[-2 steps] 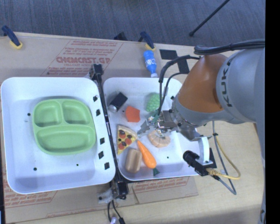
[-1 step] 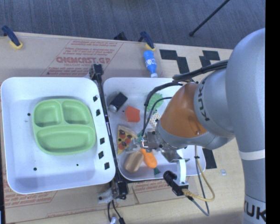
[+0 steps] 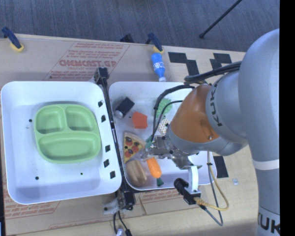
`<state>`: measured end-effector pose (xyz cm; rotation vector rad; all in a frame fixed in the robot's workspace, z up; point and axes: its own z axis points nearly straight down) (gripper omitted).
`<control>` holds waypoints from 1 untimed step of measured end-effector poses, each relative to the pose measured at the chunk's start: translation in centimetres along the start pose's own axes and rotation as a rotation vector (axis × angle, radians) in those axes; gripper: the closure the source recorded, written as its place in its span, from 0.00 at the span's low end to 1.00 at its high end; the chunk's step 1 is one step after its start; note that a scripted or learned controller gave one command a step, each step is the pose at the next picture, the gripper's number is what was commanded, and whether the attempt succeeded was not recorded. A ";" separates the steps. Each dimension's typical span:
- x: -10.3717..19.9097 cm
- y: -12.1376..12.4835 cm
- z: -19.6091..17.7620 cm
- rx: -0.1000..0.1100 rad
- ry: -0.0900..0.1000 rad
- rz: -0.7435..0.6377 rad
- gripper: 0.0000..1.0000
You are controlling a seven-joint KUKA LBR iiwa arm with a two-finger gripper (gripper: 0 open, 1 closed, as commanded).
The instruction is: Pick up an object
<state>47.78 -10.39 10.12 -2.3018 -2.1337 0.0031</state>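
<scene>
Two shallow white bins sit side by side on the bench, and the right bin (image 3: 119, 90) serves as the reference for everything else. The left bin (image 3: 10, 132) touches it along its left wall and holds one green divided plate (image 3: 66, 132) with three compartments, lying flat near that bin's middle. Inside the right bin, counted one by one: one black block (image 3: 124, 105) near the upper left corner, one orange-red cube (image 3: 139, 120) just right of and below it, one pizza slice toy (image 3: 132, 146) along the left wall lower down, one brown bread-like piece (image 3: 136, 172) in the lower left corner, and one toy carrot (image 3: 154, 168) just right of the bread, its green end pointing toward the bin's lower wall. A small white speckled item (image 3: 162, 127) lies near the bin's middle, partly hidden. The single grey arm with its orange band (image 3: 196, 119) covers the right half of this bin, and the gripper (image 3: 156, 151) hangs above the carrot's upper end and beside the pizza slice; whether its fingers are spread or closed cannot be told. Beyond the bin's upper wall lies one blue and white bottle (image 3: 159, 67).
</scene>
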 end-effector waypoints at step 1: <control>3.9 -0.4 -11.0 -0.001 0.000 -0.032 1.00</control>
